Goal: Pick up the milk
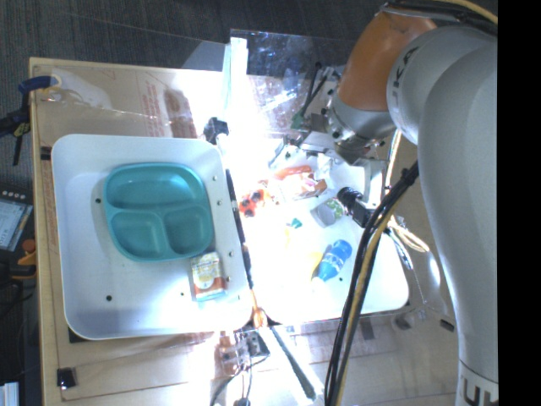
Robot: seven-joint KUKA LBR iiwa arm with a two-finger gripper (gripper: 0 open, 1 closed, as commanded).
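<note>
Wood table (pixel 110 91) on dark carpet (pixel 101 15) (glare at 12 o'clock); left bin (pixel 76 227) holds teal tray (pixel 159 208).

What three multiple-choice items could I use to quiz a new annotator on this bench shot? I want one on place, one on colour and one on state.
1. Where is the teal tray?
A. In the left bin
B. In the right bin
C. On the floor

2. What colour is the bottle in the right bin?
A. Red
B. Blue
C. Green

3. How does the small carton sit?
A. On the tray
B. On the left bin's floor, just below the tray
C. Hanging from the arm

Answers:
1 A, the tray rests inside the left bin.
2 B, its body is plainly blue.
3 B, it rests on the white floor by the tray's lower right corner.
</note>
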